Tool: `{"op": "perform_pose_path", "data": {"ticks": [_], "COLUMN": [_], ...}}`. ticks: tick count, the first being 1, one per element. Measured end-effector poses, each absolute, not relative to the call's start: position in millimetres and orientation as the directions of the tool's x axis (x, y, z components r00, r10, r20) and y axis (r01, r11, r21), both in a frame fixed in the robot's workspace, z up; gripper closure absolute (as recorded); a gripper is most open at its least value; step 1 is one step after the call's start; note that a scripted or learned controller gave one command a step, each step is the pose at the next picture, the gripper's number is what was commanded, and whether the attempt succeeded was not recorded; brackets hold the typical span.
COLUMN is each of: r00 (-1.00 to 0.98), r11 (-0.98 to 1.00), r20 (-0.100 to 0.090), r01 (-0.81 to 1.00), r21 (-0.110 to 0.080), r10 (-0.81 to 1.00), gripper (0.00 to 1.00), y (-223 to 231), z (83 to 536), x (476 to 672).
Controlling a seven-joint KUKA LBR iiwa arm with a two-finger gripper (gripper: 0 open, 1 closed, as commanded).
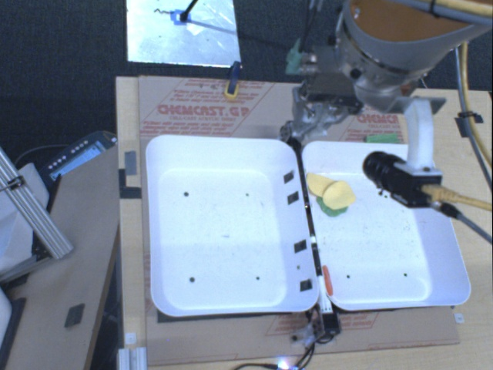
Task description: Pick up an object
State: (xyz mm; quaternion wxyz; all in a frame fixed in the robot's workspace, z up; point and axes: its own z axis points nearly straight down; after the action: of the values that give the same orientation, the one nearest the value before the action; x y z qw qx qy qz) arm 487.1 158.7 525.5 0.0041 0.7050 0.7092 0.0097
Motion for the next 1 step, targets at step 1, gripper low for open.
{"op": "perform_pose_path", "data": {"ticks": [1], "r00": [0.008], "r11": [-0.008], "r20": [-0.002], "r01": [1.000], "r21": [0.006], "r10": [1.000], "gripper": [1.00], "y": [69.4], "z": [535.7], "x": [551.1]}}
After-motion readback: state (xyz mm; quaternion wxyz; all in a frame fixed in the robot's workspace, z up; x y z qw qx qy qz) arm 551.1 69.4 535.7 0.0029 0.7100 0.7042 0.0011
